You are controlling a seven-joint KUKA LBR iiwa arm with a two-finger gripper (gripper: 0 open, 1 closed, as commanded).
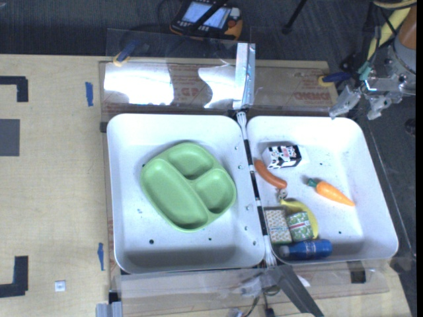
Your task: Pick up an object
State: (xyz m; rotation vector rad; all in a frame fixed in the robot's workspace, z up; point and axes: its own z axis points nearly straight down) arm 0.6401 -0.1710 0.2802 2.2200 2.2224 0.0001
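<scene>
We judge this to be the very start of the pick: the gripper (360, 103) hangs above the far right corner of the right bin (380, 183), just outside its rim, with nothing between its jaws. The two fingers look parted and released, one slanting down toward the bin corner and the other beside it, though they are small in the view.

Any object in the right bin can serve as the target, and we count six there. A black-and-white item (283, 155) lies near the bin's far left. Just in front of it, close to the divider, lies one sausage (269, 174). One toy carrot (330, 191) sits alone toward the middle, well apart from the rest. Nearer the front, one patterned box (289, 226) lies against one yellow banana (305, 213), and one blue bottle (306, 249) lies on its side at the front wall, just beside the box.

The left bin (125, 177) holds one thing, a green divided plate (188, 185) with three compartments, nothing in them.

For the next move, we think the arm needs to travel in over the right bin and come down on a single item. The carrot looks like the easiest choice, since it has clear floor around it. The box, banana and bottle crowd each other, so the jaws may catch two at once there.
</scene>
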